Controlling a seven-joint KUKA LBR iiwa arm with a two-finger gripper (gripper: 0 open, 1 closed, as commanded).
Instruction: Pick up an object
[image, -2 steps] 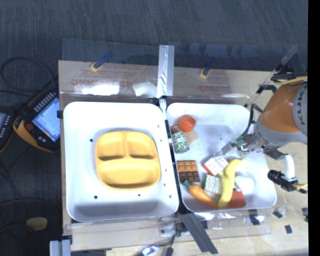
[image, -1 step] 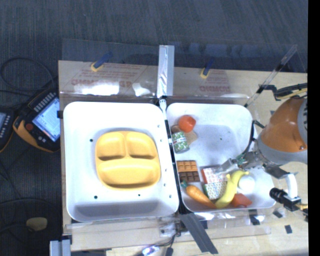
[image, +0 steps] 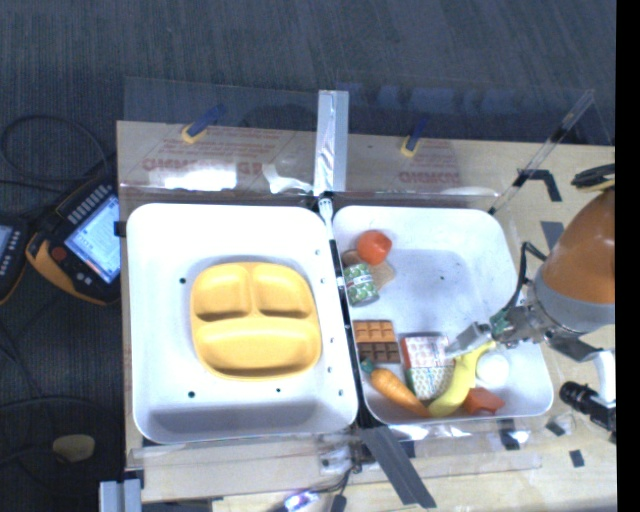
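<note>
While reaching from right | gripper (image: 468, 342) low over banana (image: 456, 382)

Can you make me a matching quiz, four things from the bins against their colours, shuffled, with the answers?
Things:
1. tray
2. tomato
3. chocolate
4. egg

Colours:
A. brown
B. white
C. yellow
D. red-orange

Pairs: 1-C, 2-D, 3-A, 4-B
</note>
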